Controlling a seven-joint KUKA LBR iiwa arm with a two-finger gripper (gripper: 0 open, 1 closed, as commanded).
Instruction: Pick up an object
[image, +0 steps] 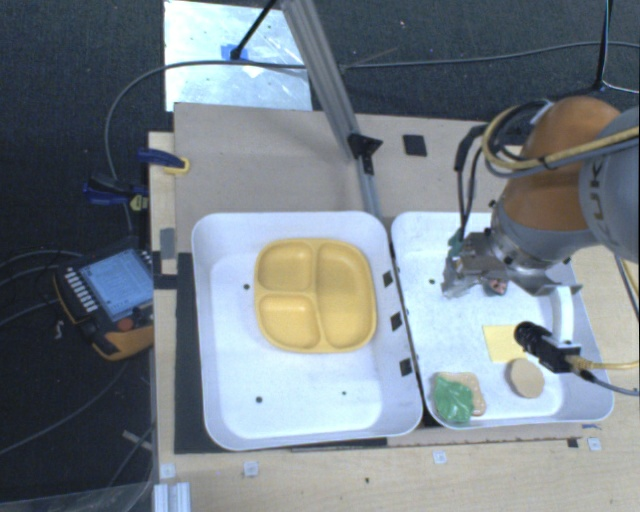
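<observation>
A: Camera view check: seeing the hand (463, 277) hanging low inside the right bin (430, 340), up in its far-left part, close to the wall shared with the left bin (230, 390).

B: Gripping anything?

A: Cannot tell. Failing to resolve how wide the hand is standing, too small and shadowed from this slant. Noticing a small brownish thing (495, 287) just beside the hand, on its right; too small to identify, and not managing to tell whether touching or apart.

B: Spotting pick candidates?

A: Counting three across the near half of the right bin. Reading a flat yellow square (498, 345) lying toward the right side. Reading a tan disc (525, 378) just nearer than the square, close to the near-right corner. Reading a green-and-tan lump (457, 398) sitting by the near wall, toward the left. Seeing all three lying on the bin floor, well apart from the hand.

B: Left bin?

A: Carrying a yellow divided plate (290, 270), three compartments, lying flat around the middle, slightly toward the far side.

B: Anything else worth logging?

A: Seeing the arm (555, 170) reaching in from the right, orange band showing above the wrist. Seeing both bins resting side by side on the tan surface (260, 160).
</observation>
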